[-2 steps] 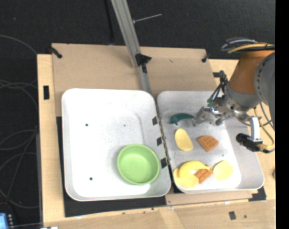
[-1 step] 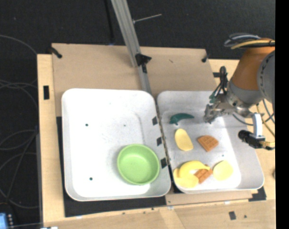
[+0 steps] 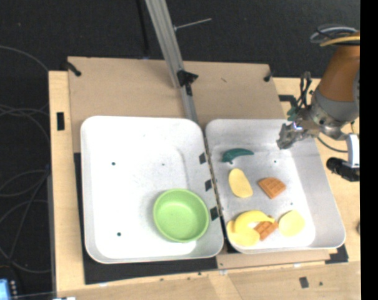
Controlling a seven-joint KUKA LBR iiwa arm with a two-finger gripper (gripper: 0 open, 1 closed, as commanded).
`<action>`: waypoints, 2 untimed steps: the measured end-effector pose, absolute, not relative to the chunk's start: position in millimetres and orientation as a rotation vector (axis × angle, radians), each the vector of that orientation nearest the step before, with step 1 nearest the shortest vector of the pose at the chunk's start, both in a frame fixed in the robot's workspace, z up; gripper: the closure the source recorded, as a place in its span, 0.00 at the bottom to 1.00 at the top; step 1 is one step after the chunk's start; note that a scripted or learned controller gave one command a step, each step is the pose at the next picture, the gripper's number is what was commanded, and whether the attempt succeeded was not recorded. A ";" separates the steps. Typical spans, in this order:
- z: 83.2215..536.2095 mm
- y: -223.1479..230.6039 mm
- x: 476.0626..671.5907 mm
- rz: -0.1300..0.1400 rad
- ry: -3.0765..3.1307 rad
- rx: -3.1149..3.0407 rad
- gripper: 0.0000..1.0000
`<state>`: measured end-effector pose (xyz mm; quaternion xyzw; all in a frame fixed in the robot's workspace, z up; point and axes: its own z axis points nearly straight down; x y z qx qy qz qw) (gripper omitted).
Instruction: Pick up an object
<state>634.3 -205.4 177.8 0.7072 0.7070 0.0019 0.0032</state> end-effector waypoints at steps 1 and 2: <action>225.0 -202.4 629.3 0.006 2.221 2.215 1.00; 242.6 -203.2 630.2 0.004 2.223 2.216 1.00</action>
